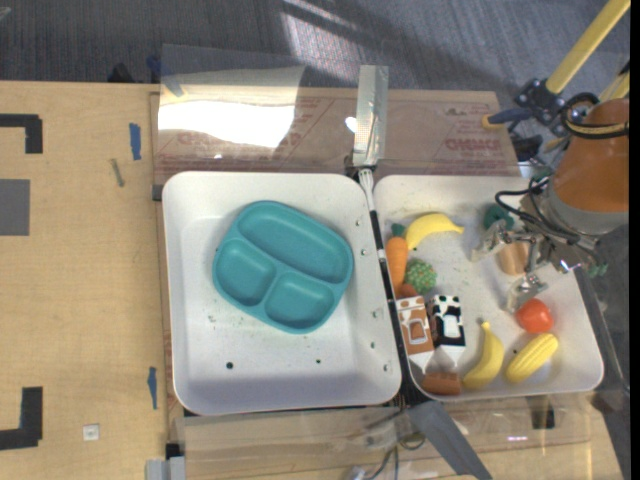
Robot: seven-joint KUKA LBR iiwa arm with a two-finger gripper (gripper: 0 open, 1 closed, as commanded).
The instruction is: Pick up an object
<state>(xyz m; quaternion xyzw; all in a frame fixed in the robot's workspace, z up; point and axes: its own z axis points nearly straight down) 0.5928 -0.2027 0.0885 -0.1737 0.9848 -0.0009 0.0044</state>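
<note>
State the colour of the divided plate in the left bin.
Teal, a blue-green; the divided plate shows plainly in the camera view.

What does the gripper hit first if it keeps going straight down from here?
Probably the right bin's floor, just beside the orange-red tomato-like toy. The gripper hangs right above that toy's upper left, so it may clip it; depth is unclear from this slanted view.

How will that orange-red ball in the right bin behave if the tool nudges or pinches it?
The orange-red ball looks round and smooth, so it will probably roll when nudged and may squirt out of a pinch. It lies close beside the yellow corn toy and near the bin wall, which might stop it quickly.
</note>
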